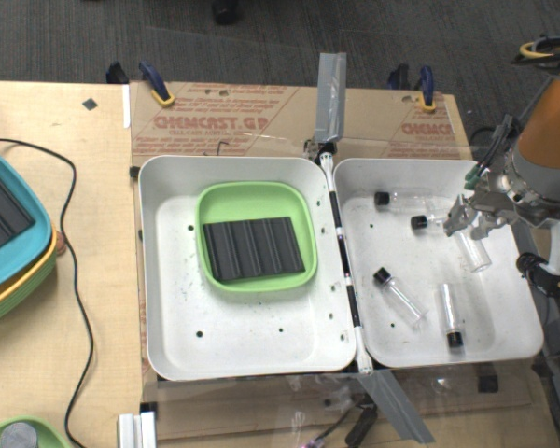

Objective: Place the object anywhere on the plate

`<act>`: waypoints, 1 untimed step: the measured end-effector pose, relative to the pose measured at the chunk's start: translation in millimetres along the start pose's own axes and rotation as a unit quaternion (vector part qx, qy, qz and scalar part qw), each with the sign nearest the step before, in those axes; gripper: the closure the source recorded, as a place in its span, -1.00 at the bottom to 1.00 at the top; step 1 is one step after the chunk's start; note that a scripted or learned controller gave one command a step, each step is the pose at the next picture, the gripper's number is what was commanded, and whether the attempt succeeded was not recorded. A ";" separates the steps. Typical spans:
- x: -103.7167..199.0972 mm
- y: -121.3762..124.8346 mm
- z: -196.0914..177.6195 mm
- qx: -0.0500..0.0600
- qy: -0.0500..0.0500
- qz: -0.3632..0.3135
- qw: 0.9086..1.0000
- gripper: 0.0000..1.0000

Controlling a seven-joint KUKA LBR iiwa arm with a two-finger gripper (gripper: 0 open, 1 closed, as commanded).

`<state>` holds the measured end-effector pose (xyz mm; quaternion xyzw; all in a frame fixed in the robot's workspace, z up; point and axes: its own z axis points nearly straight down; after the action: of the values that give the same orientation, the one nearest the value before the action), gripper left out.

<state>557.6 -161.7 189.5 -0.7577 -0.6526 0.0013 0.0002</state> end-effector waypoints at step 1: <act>0.0 0.0 -0.1 0.000 0.000 0.000 1.000 -1.00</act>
<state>557.6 -161.7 189.5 -0.7577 -0.6526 0.0013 0.0002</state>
